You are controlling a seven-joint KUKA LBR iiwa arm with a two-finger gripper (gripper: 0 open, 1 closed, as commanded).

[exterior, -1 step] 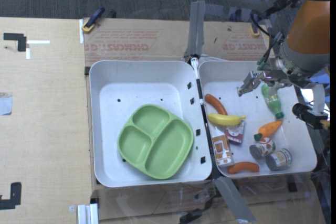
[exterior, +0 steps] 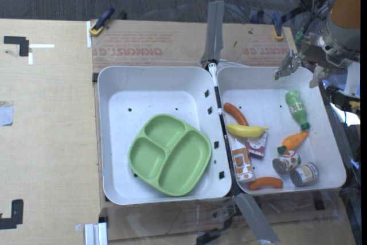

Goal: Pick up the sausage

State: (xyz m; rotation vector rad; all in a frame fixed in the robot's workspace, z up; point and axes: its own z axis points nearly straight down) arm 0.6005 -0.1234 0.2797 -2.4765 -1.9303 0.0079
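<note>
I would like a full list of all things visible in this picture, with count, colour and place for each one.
bins: 2, white, side by side on bench
plate: 1, green, three compartments, left bin
sausages: 2, orange-red, right bin, one near divider, one at near edge
banana: 1, yellow, right bin
bottle: 1, green, right bin
carrot: 1, orange, right bin
cans: 2, grey, right bin
cartons: 2, red and white, right bin
gripper: 1, grey, above the right bin's far right corner
</note>
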